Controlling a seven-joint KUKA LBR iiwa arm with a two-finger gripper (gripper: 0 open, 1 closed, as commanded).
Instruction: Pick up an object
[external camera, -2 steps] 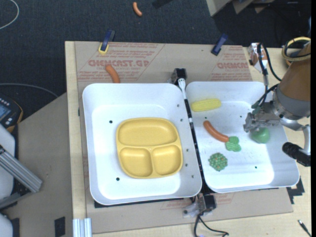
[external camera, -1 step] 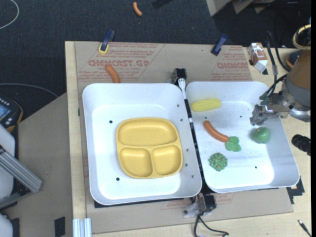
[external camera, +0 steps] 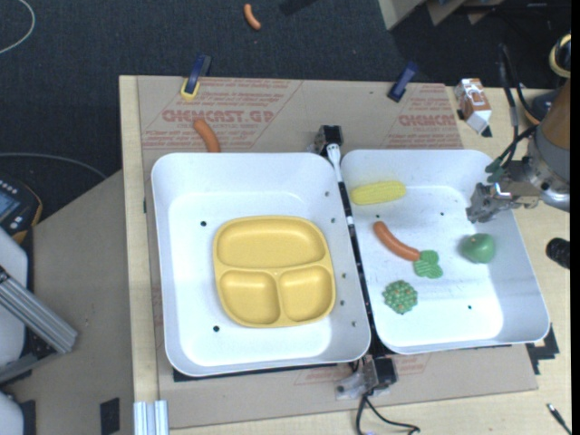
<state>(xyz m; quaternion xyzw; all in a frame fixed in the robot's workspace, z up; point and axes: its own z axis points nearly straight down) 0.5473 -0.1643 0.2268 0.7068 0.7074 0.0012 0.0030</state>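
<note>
Several toy foods lie in the right bin point(external camera: 507, 320): a yellow corn cob point(external camera: 378, 192) at the back, an orange sausage point(external camera: 396, 241) in the middle, a small green broccoli piece point(external camera: 428, 264) at its end, a round green broccoli head point(external camera: 400, 296) toward the front, and a green pepper point(external camera: 478, 247) near the right wall. My gripper point(external camera: 480, 208) hangs over the bin's right side, just behind and above the green pepper, with nothing visibly held.
The left bin point(external camera: 181, 243) holds a yellow divided plate point(external camera: 272, 270). Another orange sausage point(external camera: 207, 135) lies on the cardboard behind the left bin. Clamps point(external camera: 193, 77) hold the board's back edge. A small box point(external camera: 472, 102) sits at the back right.
</note>
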